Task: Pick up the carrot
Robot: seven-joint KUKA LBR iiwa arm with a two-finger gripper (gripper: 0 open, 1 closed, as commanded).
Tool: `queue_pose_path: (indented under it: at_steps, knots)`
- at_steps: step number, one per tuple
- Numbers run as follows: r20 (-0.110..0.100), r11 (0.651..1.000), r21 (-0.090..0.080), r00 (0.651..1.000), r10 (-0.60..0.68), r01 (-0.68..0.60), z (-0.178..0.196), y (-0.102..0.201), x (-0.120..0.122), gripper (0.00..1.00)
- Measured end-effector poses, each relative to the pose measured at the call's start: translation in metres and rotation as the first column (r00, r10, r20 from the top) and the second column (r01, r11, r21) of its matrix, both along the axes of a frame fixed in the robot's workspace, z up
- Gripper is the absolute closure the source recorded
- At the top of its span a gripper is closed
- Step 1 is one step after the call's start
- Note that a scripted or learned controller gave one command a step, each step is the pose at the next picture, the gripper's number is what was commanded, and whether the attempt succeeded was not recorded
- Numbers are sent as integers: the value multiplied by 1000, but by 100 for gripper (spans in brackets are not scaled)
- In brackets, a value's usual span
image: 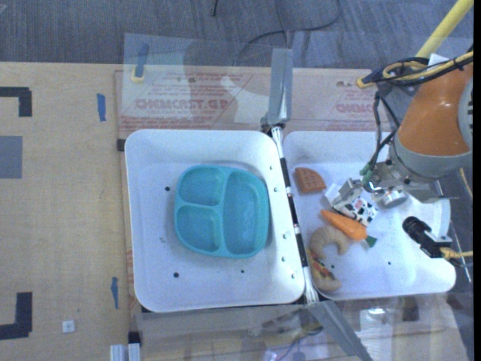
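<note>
The carrot (343,224) is orange with a small green tip at its right end. It lies slanted in the middle of the right bin (421,277). My gripper (356,201) hangs just above and slightly right of the carrot, its tip close to the carrot's upper side. Nothing is visibly held between its tips, and the carrot rests on the bin floor.
A brown waffle-like piece (309,179) lies at the right bin's back left. A tan croissant-shaped item (328,240) and a small multicoloured item (325,274) sit near its front left. The left bin (143,164) holds a teal divided plate (222,210).
</note>
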State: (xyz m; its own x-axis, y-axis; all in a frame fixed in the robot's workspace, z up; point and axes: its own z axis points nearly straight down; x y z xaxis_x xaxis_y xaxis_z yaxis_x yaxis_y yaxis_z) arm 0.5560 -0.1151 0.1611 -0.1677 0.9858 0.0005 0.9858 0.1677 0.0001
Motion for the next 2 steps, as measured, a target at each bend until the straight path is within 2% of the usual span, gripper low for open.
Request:
queue_pose_path:
  at_steps: [1, 2]
  knots:
    - [42, 1000, -8, 999, -12, 13, -50, -4, -28, 0]
    - [45, 994, -23, 993, 111, -110, -54, 3, -4, 0]
